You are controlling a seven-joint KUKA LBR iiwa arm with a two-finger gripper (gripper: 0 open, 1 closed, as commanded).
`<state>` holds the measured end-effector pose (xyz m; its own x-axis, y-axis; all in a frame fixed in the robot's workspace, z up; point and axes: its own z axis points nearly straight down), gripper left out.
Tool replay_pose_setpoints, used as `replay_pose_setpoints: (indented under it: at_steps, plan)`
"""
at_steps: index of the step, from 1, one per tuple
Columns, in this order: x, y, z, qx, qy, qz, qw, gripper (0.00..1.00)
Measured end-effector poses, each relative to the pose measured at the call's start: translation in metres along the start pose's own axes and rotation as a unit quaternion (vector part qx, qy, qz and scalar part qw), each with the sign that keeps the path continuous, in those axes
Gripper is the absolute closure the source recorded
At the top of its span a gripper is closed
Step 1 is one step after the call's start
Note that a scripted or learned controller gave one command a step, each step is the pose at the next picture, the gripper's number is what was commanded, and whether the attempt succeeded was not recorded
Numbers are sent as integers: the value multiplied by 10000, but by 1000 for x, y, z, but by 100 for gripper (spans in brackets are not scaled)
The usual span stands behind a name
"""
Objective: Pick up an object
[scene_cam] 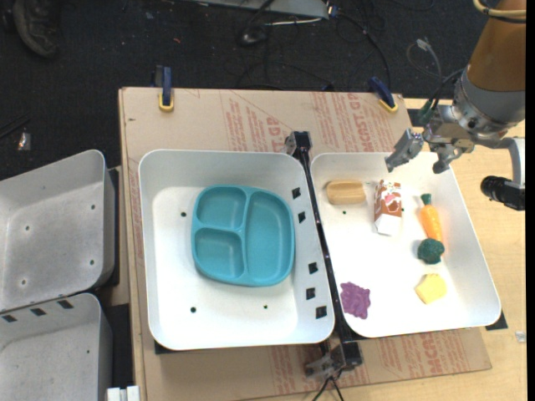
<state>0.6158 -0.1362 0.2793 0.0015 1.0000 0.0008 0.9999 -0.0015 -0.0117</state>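
My gripper (420,158) hovers over the back edge of the right bin (401,307), fingers spread open with nothing between them. Just below it lies a small red and white carton (388,208). To the carton's left is a tan bread roll (346,192). On its right lies an orange carrot (430,220), then a dark green broccoli piece (430,251) and a yellow cheese wedge (431,288). A purple grape bunch (355,299) rests near the bin's front left.
The left bin (167,307) holds a teal divided tray (244,234). A black clamp strip (311,249) runs between the two bins. White lids (50,224) lie off the bench at left. Blue and yellow clamps (165,90) pin the cardboard's back edge.
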Motion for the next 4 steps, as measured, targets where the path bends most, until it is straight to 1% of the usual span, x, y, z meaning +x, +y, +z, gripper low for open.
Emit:
replay_pose_setpoints:
  at_steps: [1,2,3,4]
  plan:
    - [0,2,-7,-59,-9,-11,10000,0]
    - [-6,6,38,-54,-9,-2,10000,0]
    - [-4,-2,96,-43,-4,-1,10000,0]
    - [-12,1,142,-48,-6,1,10000,0]
